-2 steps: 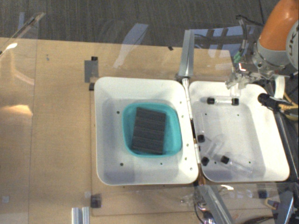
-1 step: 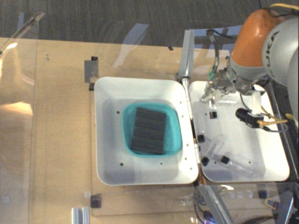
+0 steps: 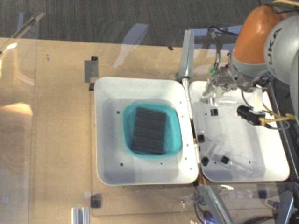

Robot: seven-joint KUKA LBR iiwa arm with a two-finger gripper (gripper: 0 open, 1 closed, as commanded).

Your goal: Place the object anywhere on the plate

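Observation:
A dark grey ridged block [image 3: 149, 131] lies flat on the teal plate [image 3: 174, 125], roughly in its middle. The plate sits in the left white bin [image 3: 107, 139]. My gripper [image 3: 212, 101] hangs over the upper left corner of the right white bin [image 3: 261, 157], across the divider from the plate and well apart from the block. Nothing shows in the gripper.
Small black pieces [image 3: 204, 161] and a clear plastic part [image 3: 218, 149] lie along the lower left of the right bin. A black connector with cables [image 3: 247, 114] hangs from the arm over that bin. A metal post [image 3: 186, 55] stands behind the divider.

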